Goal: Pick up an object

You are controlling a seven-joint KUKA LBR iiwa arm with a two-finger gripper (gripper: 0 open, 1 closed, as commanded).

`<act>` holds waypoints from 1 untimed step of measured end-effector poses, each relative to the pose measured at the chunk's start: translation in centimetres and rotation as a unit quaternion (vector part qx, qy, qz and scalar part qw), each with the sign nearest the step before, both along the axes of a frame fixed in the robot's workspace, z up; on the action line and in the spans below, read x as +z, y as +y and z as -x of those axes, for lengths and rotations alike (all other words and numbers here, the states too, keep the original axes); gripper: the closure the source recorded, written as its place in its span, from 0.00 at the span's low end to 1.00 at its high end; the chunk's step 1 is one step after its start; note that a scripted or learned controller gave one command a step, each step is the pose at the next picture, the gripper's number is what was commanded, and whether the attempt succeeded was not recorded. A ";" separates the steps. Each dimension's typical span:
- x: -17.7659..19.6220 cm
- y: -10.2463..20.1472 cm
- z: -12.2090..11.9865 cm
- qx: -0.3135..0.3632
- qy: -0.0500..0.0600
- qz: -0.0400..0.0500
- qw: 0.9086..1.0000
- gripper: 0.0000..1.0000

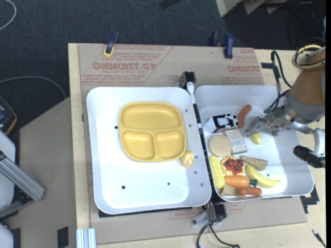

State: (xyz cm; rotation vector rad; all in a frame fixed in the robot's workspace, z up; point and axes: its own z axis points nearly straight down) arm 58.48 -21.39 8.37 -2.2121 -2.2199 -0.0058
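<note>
Jaws (254,129) shut on small yellow piece (255,138) over rt bin (289,94).

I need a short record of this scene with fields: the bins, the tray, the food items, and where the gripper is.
left bin: holds a yellow divided tray; a small pale yellow piece lies at the tray's lower right corner
right bin: holds the toy food, mostly in its left and lower part
food items: sausage, round cracker, corn cob, carrot, banana
gripper: low in the right bin, beside the sausage, above a small yellow piece
held object: none visible between the fingers
</note>
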 end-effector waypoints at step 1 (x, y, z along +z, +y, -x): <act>1.2 -0.2 0.0 0.000 -0.002 0.003 1.000 1.00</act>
